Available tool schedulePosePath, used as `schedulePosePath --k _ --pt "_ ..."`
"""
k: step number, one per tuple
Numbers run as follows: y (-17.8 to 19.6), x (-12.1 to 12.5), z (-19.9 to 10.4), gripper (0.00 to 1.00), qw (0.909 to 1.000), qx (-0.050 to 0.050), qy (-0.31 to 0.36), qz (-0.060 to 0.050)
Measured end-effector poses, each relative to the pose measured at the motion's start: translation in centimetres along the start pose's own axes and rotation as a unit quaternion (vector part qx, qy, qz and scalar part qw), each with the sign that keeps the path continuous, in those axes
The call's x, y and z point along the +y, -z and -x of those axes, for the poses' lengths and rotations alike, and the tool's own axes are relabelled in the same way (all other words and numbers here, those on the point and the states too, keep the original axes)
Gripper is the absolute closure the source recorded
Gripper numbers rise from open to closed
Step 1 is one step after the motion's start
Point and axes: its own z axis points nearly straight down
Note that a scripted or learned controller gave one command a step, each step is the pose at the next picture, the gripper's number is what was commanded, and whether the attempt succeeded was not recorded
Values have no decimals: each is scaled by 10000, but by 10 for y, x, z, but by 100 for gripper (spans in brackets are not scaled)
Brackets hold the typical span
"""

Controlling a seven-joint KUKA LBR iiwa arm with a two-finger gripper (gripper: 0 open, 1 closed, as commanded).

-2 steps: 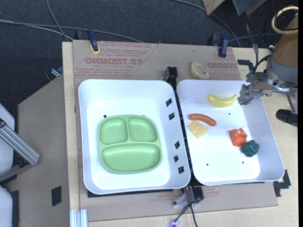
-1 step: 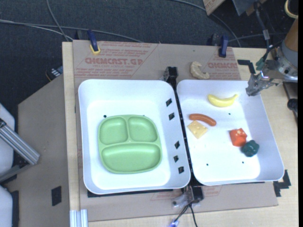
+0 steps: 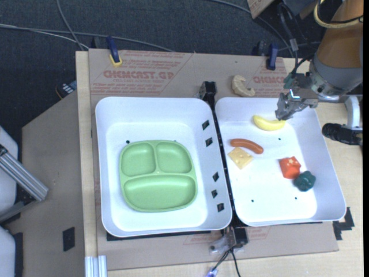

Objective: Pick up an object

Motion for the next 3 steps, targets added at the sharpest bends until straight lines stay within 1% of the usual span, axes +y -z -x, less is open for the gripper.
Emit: schedulePosePath --k 1,2,3 --pt "8 2 -52 100 10000 4 8 12" --pt "6 -11 -110 100 10000 4 8 -4" --pt "-1 -12 -174 100 10000 3 11 -5"
